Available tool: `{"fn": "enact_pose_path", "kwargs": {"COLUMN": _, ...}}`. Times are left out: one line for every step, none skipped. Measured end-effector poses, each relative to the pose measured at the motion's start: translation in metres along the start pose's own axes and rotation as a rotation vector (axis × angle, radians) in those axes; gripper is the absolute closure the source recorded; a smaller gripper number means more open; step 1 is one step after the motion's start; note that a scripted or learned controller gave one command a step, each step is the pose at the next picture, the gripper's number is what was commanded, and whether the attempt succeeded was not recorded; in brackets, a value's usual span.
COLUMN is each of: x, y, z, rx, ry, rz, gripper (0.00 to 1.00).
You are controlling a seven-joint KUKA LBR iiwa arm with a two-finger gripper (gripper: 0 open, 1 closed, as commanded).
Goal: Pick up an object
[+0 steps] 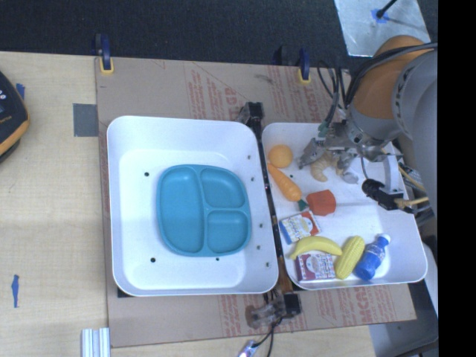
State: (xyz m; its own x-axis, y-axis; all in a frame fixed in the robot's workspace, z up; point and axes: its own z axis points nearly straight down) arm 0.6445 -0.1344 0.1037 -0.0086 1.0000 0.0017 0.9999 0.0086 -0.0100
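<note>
Tan, lumpy obj (320,171) – just under tool (327,157), right bin (405,270).

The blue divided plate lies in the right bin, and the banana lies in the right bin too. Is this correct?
Not quite. The camera view shows the blue divided plate in the left bin, not the right one. The banana does lie in the right bin.

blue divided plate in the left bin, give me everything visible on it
The blue divided plate looks like matte light-blue plastic, a rounded rectangle with three compartments: one long section on the view's left and two smaller ones stacked on the right, split by raised ridges. It lies flat and right side up near the middle of the left bin, turned slightly askew to the bin's walls. Nothing lies in it or touches it besides the bin floor.
</note>
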Motion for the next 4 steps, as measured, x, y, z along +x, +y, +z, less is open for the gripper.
{"fn": "enact_pose_path", "kwargs": {"x": -0.028, "y": 0.012, "z": 0.012, "rx": -0.008, "ry": -0.002, "rz": 0.006, "gripper": 0.00}}
{"fn": "enact_pose_path", "kwargs": {"x": -0.077, "y": 0.012, "z": 0.002, "rx": -0.007, "ry": -0.001, "rz": 0.003, "gripper": 0.00}}
{"fn": "enact_pose_path", "kwargs": {"x": -0.032, "y": 0.004, "z": 0.012, "rx": -0.006, "ry": -0.001, "rz": 0.003, "gripper": 0.00}}
{"fn": "enact_pose_path", "kwargs": {"x": -0.073, "y": 0.011, "z": 0.011, "rx": -0.008, "ry": -0.002, "rz": 0.006, "gripper": 0.00}}
